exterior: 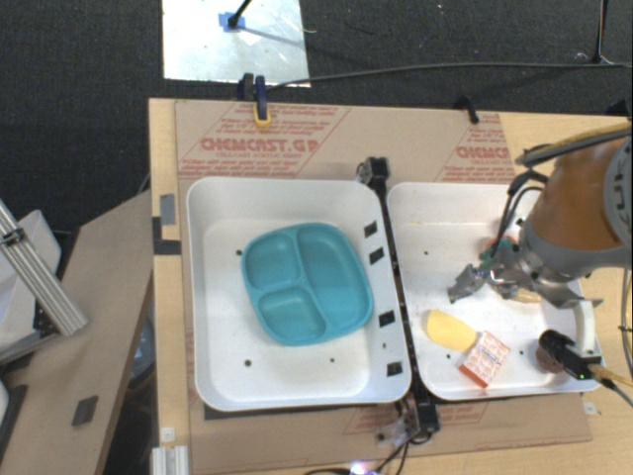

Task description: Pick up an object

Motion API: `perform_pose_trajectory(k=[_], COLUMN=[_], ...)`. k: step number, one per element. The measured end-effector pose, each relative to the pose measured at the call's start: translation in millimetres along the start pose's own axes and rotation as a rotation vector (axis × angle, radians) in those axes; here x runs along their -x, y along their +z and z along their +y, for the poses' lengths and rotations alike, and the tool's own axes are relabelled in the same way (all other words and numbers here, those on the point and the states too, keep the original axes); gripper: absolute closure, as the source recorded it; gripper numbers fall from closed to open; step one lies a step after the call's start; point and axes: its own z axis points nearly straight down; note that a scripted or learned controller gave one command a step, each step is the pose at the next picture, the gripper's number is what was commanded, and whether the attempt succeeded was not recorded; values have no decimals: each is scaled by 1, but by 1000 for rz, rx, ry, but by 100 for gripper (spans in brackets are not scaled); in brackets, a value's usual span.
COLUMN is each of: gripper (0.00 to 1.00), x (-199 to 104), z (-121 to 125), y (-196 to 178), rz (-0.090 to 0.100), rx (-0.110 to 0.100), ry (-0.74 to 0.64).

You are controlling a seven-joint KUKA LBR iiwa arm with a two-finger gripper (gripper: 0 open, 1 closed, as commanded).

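Yellow oval object, smooth, rounded, matt, a shade paler along its upper edge. Looked like a toy food piece or a bit of sponge; kind not to be told. Judged light, probably soft or hollow, with a curved skin apt to squirt out of an off-centre pinch. Best taken across the short width, at the middle, from straight above. Lay flat on the floor of the right-hand shallow white bin, toward the front, near the wall shared with the other bin.

Small red-and-white printed carton. Lay just beside the yellow piece on its right, skewed, nearly touching. Judged light and stiff, close enough to be nudged by a descending pinch.

Jaws, on the grey arm with its orange band. Hung over the bin floor just behind the yellow piece, apart from it. Could not tell how far open; saw nothing held between.

Teal three-compartment plastic plate. Rested in the left-hand white bin, well apart. Bins side by side on the brown, cardboard-covered counter.
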Motion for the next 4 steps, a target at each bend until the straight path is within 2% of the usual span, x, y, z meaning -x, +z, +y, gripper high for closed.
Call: perform_pose_trajectory(k=[1, 2, 3, 4], gripper=[0, 100, 100, 100], x=[-1, 0, 5, 9], z=[0, 1, 10, 7], y=[52, 39, -9, -54], rz=[0, -1, -3, -3], rx=[-1, 4, 9, 9], ry=[1, 0, -2, -2])
